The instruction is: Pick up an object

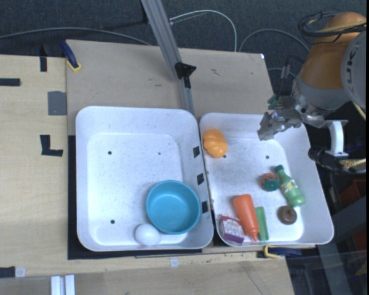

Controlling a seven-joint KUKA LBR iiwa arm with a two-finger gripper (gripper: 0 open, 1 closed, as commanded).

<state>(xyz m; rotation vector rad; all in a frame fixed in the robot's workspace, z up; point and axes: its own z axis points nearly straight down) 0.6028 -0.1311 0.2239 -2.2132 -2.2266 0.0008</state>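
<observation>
Left bin (98, 128): one blue bowl (173, 206), one white ball (147, 233), both at its near edge. Right bin (307, 158): one orange fruit (214, 143), one green bottle (289, 186), one orange bottle (246, 216), one brown ring (288, 214), one purple packet (231, 228). Gripper (272, 128) over the right bin's far edge, holding nothing visible. Wooden bench (123, 72); dark floor.
</observation>
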